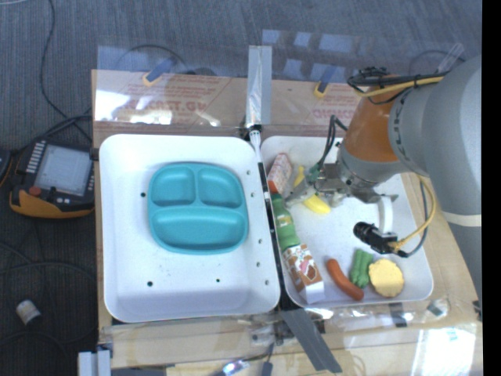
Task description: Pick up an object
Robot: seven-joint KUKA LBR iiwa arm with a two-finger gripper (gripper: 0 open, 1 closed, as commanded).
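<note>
My gripper point(319, 185) hangs low in the upper middle of the right bin point(415, 233), under the orange band of the wrist. Just below it lies a small yellow object point(317, 204), close to or touching it; I cannot tell which. Another bit of yellow point(300, 177) shows at the gripper's left. Along the bin's left wall lie a pink-and-white packet point(279, 169), a green bottle point(283, 224) and a brown-and-white carton point(304, 269). At the front are a red sausage point(344, 279), a green vegetable point(360, 266) and a round yellow item point(386, 278).
The left bin point(125, 272) holds a teal divided plate point(197, 207). The grey arm point(446, 131) covers the right bin's back right corner, and a black cable end point(368, 233) hangs over its middle. A raised divider point(264, 210) separates the bins.
</note>
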